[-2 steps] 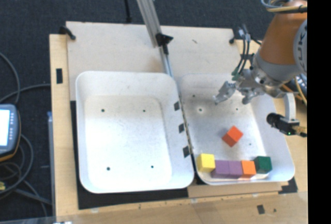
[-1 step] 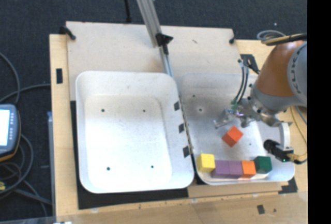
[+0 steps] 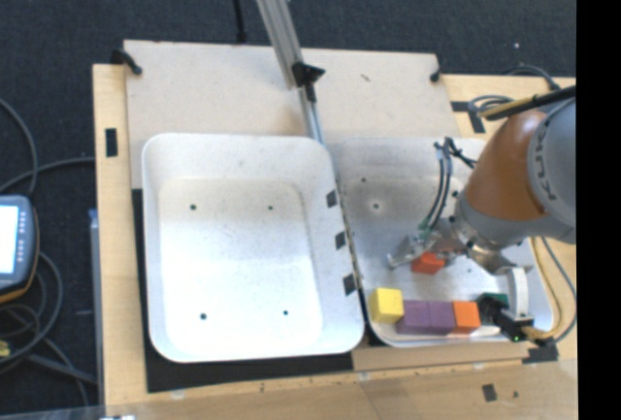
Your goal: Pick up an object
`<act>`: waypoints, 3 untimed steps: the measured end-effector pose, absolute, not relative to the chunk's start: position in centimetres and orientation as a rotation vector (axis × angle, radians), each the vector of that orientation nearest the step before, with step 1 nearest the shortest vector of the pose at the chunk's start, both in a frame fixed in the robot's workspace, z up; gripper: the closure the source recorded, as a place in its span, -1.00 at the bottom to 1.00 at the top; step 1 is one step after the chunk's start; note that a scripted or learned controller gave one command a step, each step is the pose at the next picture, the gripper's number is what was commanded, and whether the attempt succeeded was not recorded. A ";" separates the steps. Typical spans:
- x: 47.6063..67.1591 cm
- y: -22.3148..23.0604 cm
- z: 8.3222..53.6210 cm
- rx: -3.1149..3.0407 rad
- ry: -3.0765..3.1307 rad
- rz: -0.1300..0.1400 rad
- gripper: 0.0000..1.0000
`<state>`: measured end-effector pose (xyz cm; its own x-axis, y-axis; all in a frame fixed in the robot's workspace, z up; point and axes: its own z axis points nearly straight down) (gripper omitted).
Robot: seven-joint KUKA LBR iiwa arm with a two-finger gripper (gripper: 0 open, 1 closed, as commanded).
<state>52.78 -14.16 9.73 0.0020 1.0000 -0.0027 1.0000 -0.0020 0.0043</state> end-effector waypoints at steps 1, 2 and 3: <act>53.0 -14.3 10.9 2.224 2.208 0.007 1.00; 56.5 -7.3 20.1 2.208 2.227 0.012 1.00; 57.4 1.2 19.6 2.212 2.234 0.004 1.00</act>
